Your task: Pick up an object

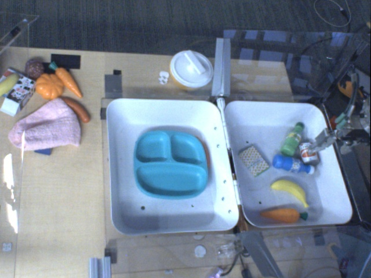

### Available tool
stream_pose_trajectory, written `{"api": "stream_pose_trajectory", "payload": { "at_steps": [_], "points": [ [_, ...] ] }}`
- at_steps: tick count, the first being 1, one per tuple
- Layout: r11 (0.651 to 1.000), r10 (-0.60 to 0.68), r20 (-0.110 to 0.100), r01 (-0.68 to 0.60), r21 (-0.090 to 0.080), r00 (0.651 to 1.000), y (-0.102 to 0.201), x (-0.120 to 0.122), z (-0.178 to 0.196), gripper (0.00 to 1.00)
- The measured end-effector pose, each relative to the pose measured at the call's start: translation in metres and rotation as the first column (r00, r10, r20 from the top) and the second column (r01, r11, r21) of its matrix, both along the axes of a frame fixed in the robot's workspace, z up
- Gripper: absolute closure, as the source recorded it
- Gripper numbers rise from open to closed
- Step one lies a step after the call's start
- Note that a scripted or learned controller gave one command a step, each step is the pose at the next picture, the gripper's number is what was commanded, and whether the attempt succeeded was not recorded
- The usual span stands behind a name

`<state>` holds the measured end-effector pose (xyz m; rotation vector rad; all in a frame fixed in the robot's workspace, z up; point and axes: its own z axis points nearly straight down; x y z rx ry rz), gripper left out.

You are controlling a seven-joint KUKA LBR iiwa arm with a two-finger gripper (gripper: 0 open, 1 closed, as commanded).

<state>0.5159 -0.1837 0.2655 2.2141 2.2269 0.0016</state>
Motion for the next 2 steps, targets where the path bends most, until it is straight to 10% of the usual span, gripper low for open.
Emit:
{"api": "stream_pose_trajectory", "payload": {
  "at_steps": [1, 2],
  "points": [
    [0.982, -0.189, -0.002, 0.189, 0.0, 0.982, -0.022, 0.022, -0.133, 0.0],
    [0.994, -0.108, 0.008, 0.108, -0.002, 0.994, -0.015, 0.051, -0.177, 0.0]
  ]
}}
